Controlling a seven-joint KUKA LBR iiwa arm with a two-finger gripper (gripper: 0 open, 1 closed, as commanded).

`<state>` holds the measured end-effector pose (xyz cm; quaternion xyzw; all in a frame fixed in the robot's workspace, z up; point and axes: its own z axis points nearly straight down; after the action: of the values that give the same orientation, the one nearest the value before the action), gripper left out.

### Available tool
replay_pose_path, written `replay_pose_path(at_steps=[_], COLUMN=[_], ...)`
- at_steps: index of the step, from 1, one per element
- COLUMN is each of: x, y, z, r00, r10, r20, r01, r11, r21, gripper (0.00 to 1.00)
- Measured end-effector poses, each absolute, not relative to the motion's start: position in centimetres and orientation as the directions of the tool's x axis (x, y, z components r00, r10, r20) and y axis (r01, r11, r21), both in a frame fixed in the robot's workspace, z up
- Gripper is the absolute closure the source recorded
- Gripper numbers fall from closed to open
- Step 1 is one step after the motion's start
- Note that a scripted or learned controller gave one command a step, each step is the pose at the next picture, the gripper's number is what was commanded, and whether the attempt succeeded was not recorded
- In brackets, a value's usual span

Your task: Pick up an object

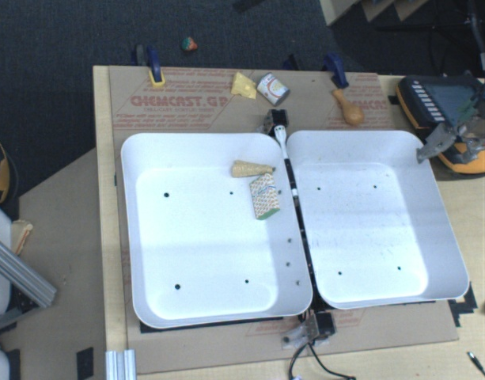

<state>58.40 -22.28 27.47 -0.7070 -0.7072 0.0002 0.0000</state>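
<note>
Lying flat, patterned green-white packet beside tan cone.

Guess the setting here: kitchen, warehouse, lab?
Most likely a robotics lab test bench: two shallow white plastic bins side by side on a clamped brown board, blue clamps at its far edge, and loose cables at the near edge.

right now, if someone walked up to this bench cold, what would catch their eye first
Two shallow white bins side by side dominate the bench: the left bin and the right bin. In the left one, near its upper right corner, lie a tan cone-shaped piece and a patterned packet just below it. Beyond the bins, a yellow wedge and a small box sit on the cardboard.
</note>
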Motion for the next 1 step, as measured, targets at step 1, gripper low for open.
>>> replay_pose_path(at_steps=[1], x=[56.01], y=[-22.44], z=[54.68], r00=[-0.001], r10=[1.0], r20=[-0.01], r01=[1.0], r11=[0.001], r21=[0.021], gripper=[0.0])
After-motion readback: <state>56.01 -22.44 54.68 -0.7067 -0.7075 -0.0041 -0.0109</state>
